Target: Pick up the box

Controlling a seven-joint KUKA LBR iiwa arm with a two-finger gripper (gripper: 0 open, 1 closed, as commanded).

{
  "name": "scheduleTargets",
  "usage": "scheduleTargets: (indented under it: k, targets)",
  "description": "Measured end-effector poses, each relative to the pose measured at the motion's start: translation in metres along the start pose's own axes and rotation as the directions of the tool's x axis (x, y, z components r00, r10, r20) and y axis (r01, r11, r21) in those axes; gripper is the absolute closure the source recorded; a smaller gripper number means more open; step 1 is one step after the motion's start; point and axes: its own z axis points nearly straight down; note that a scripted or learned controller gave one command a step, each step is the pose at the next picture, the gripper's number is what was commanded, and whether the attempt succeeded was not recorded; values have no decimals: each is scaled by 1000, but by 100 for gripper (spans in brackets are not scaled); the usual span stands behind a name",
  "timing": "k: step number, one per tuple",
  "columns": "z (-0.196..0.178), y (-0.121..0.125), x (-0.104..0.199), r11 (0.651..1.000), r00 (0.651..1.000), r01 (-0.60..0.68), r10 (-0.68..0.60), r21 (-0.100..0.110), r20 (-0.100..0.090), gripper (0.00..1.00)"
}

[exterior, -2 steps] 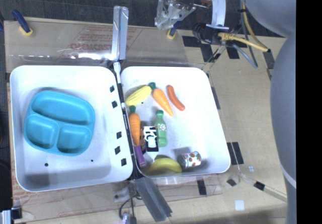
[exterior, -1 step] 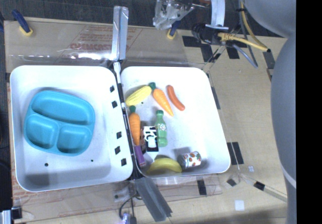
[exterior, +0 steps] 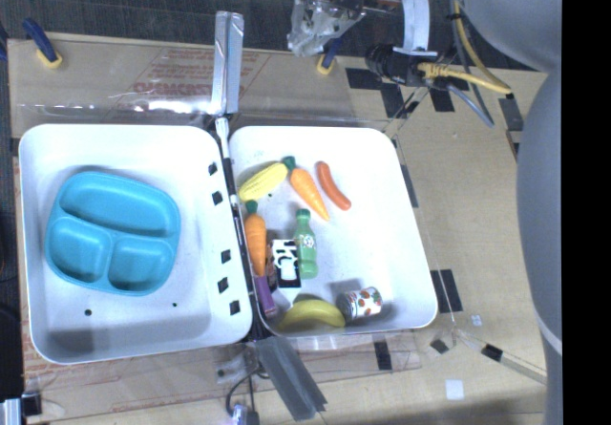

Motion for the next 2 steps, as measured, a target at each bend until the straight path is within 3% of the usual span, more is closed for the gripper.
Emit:
scheduleTargets:
  k: [2]
  targets:
    - [0, 1, -19, 989, 989, 148, -148, 1, 0, 100]
